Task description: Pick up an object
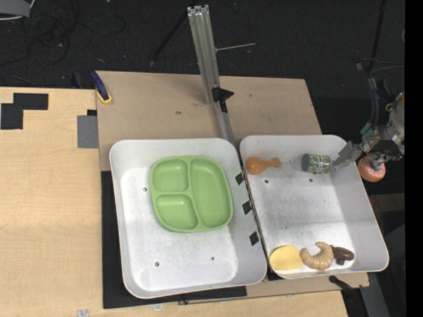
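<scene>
While the gripper (348, 152) sits at the right bin's (301, 207) far right rim, tip angled toward the small green-labelled can (317, 163), that can looks like the target; it lies on its side just beside the tip, apparently not held; can't tell how far apart the fingers are, too small and blurred; orange pear-shaped toy (262, 166) lies apart to the can's left; yellow piece (285, 258), tan croissant-like toy (318, 255) and a dark brown item (343, 254) cluster against the near wall, awkward reach; green divided plate (192, 193) sits in the left bin (182, 269), likely too flat to grasp.
</scene>
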`<state>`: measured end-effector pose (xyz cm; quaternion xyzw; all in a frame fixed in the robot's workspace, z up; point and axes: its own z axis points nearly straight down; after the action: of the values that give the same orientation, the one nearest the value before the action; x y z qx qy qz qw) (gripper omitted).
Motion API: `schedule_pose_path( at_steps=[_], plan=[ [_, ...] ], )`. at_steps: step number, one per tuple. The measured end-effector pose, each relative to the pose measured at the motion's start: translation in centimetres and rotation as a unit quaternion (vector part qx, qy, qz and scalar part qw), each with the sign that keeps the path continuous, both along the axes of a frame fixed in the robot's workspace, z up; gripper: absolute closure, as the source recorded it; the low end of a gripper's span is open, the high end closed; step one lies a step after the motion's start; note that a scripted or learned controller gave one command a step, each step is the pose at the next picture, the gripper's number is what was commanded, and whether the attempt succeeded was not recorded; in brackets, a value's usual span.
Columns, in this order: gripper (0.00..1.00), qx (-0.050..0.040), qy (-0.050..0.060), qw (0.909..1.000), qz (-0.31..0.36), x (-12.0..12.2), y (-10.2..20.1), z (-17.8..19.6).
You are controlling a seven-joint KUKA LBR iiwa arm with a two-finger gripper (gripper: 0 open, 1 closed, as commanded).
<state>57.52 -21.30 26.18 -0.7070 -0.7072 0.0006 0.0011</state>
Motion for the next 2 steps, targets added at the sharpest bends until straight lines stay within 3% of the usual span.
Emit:
schedule_pose_path(
  at_steps=[2],
  plan=[
    [0.0,0.001,0.003,1.0,0.0,-1.0,0.5,-12.6]
  ],
)
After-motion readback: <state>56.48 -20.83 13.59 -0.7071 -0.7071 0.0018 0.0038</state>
